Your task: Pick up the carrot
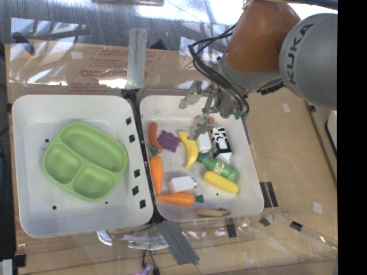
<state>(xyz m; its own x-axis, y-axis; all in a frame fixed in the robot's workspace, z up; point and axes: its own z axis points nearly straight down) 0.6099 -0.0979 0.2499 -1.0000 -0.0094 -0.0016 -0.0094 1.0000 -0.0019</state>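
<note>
Your tool [202, 125] sits over the curved yellow plastic banana [190, 148], grip state can't tell | long orange plastic carrot [156, 173] lies left of banana, untouched | second stubby orange carrot [179, 199] below banana

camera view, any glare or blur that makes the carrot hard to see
Camera view: strong glare along the top edge and on the plastic sheeting behind the bins; the right bin is evenly lit with soft shadows. Two carrots read clearly, orange against white. The gripper looks slightly soft, its tip merging with the toys beneath it.
</note>
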